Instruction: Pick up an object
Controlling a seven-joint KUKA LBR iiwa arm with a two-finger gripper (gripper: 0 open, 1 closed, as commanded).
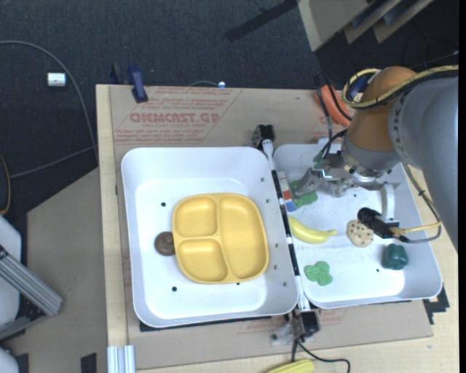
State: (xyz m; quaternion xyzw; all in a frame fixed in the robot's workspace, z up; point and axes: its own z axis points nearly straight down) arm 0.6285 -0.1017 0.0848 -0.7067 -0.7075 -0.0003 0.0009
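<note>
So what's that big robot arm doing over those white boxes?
The grey arm's gripper is reaching down into the right bin, at its far end, close to a small green piece. A toy banana, a cookie, a leafy green toy and a dark green one lie loose there. The left bin holds a yellow divided plate.

We see a dark carpeted floor (58, 131) around the tabletop (182, 120), a pale brown board printed with red lettering. Left of the tabletop, a thin white cable (73, 102) loops across the carpet. Beyond the tabletop's far right corner stands light wooden furniture (349, 22). At its near left corner lies a metal rail (25, 280).
</note>
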